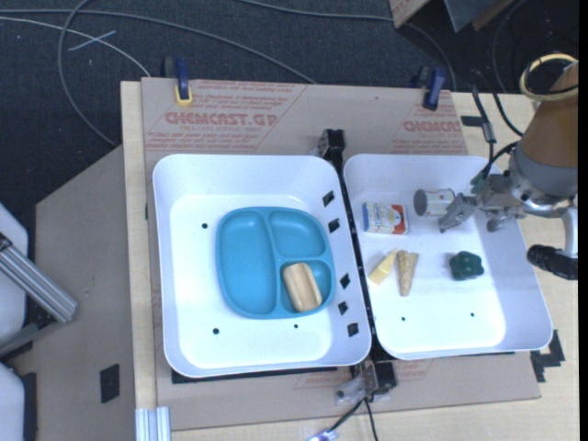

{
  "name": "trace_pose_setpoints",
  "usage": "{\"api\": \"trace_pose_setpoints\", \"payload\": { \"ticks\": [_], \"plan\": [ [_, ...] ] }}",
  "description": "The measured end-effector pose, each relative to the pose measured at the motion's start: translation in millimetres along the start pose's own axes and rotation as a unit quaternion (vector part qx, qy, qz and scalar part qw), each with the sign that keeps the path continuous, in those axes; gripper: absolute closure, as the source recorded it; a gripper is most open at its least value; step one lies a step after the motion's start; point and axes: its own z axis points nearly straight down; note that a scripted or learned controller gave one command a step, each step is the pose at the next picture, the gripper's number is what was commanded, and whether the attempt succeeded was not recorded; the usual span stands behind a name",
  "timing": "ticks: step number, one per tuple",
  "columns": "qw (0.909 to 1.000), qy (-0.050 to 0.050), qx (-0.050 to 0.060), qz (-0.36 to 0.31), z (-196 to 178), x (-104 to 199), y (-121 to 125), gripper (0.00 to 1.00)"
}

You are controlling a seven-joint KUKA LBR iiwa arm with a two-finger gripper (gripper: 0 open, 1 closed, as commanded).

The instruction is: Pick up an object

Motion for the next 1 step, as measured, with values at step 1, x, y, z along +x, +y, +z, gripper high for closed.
{"api": "trace_pose_setpoints", "payload": {
  "ticks": [1],
  "plan": [
    [1.0000,-0.001,-0.003,0.000,-14.5,-0.1,1.2,1.00]
  ]
}}
